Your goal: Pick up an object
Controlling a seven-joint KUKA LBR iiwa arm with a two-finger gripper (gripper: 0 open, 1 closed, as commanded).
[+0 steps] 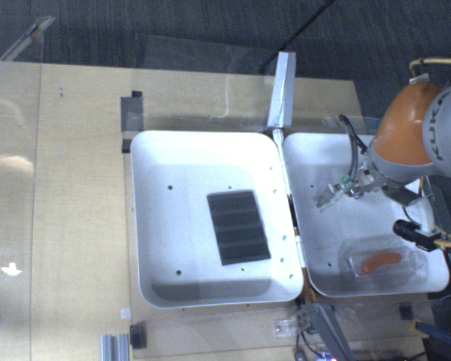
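- Orange, sausage-shaped object (pixel 381 262) lies inside what looks like a clear wrapper or little tub in the right bin (pixel 316 273), near that bin's 5 o'clock corner; this is the likeliest thing to pick up there
- Dark ribbed rectangular slab (pixel 239 227) rests flat in the left bin (pixel 154 224), a little toward 4 o'clock from that bin's middle, well apart from every wall
- Arm (pixel 413 130) reaches in from 3 o'clock, and the claw (pixel 338 190) hovers over the upper middle of the right bin; whether it is apart or together I cannot tell at this blur, and nothing is seen between its tips
- To do the step well, I judge the claw should travel toward 5 o'clock, line its tips across the short width of the orange piece, then drop straight down and close gently, since a glossy wrapper will likely slip or crumple
- Edges: the orange piece sits close to the bin's 6 o'clock wall and its 3 o'clock wall, so a tip on that side may strike the rim
- Open room: the floor of the right bin toward 9 o'clock is bare, giving a free lane to come in from that side; black cables (pixel 417 235) at 3 o'clock hang close and could snag
- Light wooden tabletop (pixel 75 201) lies wide at 9 o'clock
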